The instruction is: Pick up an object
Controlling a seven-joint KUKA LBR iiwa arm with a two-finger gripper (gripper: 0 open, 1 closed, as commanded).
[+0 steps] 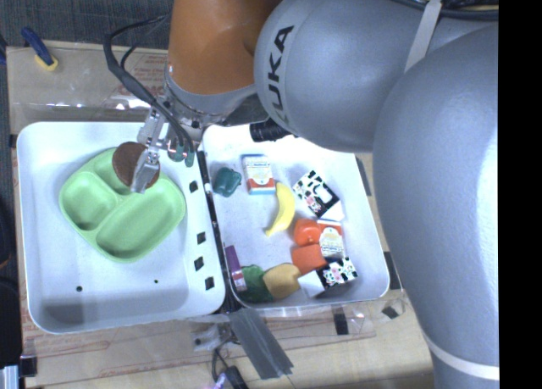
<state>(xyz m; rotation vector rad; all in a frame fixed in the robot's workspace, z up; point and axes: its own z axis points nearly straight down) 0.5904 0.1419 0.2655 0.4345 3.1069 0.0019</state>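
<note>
White plastic formed the two shallow bins, set side by side on the wooden surface [76,353]. Nearest the camera, in the front corner of the right bin [373,281], lay an olive-yellow block [282,280] with a green piece [254,284] just beside it and a black-and-white patterned box [338,274] on its other side. Behind these sat an orange block [308,256], a red-orange piece [306,231] and a small white carton [331,241] touching them. A yellow banana [282,208] lay at the bin's middle. Beyond the banana were a second black-and-white box [315,193], a small blue-and-orange carton [257,173] and a teal object [225,180] near the dividing wall.

In the left bin [51,294], a green divided plate [123,209] lay tilted across the middle. At the plate's far edge sat a round brown object [129,161]. The gripper [146,167] hung right over it, one metal finger lying across the brown object; whether the fingers were closed on it or merely resting against it could not be told. Above, the orange band [212,31] and grey arm [381,57] reached in.
</note>
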